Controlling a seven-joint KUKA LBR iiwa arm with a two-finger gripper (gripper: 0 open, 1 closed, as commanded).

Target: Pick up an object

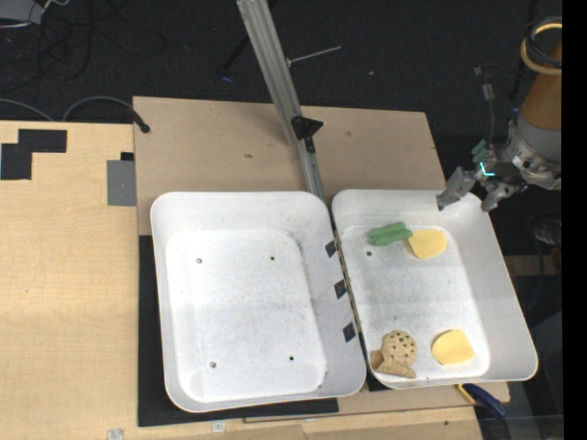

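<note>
Hovering over the far right corner of the right bin (509,278), the gripper (469,193) hangs from the grey arm (541,108), whose orange band sits above the wrist. Its two dark fingers are spread apart, with nothing between them. Four objects lie in the right bin. A green piece (390,235) rests near the far edge, tilted slightly, and a yellow piece (427,243) lies just beside it on the right; whether the two touch cannot be told. Both sit near the gripper, below it in the view. At the near end of the same bin, a brown speckled cookie-like object (396,353) lies close to the left wall, and a second yellow piece (452,347) lies to its right, apart from it. The left bin (174,218) stands alongside, the two rims meeting at the middle. Both bins rest on the tabletop (211,145), from which a slanted metal rail (275,71) rises behind the bins.
</note>
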